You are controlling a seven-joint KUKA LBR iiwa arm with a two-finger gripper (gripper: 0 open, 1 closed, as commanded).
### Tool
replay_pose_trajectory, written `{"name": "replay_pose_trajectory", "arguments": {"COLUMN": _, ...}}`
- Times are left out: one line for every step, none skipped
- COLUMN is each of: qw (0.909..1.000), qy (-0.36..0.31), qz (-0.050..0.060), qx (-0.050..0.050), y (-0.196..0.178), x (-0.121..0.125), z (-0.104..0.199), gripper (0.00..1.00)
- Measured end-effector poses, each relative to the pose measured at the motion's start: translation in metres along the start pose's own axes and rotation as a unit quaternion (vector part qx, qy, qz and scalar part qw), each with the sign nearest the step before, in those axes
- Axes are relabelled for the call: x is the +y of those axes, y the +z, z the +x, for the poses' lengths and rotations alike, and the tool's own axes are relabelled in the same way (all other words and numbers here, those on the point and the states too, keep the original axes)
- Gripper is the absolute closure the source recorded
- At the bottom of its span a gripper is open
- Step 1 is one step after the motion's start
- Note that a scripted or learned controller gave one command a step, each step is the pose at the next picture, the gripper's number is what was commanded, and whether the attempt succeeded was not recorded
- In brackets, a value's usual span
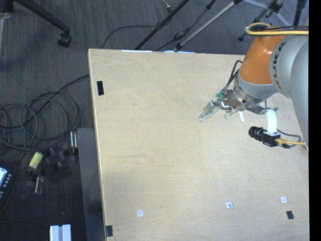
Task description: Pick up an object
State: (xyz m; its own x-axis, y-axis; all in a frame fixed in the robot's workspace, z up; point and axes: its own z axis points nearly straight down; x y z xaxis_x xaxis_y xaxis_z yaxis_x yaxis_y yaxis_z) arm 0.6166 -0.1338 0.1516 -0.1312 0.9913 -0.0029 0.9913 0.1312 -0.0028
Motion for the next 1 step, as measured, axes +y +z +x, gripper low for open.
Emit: {"name": "replay_pose_trajectory", "arguments": {"qw": 0.9996, "qy": -0.03, "qz": 0.0, "qx": 0.001, "y": 0.0694, "x": 0.0238, "z": 0.0216, "gripper": 0.0}}
